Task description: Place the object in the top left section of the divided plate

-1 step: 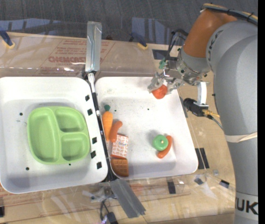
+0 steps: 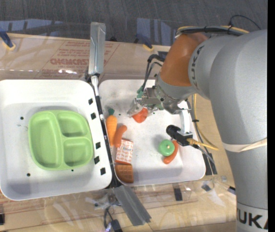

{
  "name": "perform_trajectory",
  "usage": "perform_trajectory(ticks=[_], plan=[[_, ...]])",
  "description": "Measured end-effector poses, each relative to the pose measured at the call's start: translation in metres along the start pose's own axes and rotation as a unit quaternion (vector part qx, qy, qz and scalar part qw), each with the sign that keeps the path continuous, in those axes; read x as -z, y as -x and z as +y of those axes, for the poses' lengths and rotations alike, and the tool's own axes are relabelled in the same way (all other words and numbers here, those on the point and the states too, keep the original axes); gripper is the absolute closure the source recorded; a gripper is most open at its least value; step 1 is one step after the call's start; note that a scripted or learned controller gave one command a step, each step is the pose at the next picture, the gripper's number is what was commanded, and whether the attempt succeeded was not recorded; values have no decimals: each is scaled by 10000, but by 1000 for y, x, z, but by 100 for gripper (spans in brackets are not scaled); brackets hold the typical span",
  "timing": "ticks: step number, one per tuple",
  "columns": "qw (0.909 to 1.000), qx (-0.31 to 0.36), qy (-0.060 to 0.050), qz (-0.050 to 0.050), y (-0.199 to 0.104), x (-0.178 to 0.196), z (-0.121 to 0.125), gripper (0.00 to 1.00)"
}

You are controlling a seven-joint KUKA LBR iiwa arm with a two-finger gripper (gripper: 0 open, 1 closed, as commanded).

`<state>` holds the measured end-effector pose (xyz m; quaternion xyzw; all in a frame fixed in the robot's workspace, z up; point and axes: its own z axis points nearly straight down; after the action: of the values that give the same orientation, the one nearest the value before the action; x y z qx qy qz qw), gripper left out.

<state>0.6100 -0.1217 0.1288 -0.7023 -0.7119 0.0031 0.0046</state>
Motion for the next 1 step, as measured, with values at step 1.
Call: perform_trajectory(ticks=[1], plan=[[10000,-3,21,-9,-116,62,12,100]])
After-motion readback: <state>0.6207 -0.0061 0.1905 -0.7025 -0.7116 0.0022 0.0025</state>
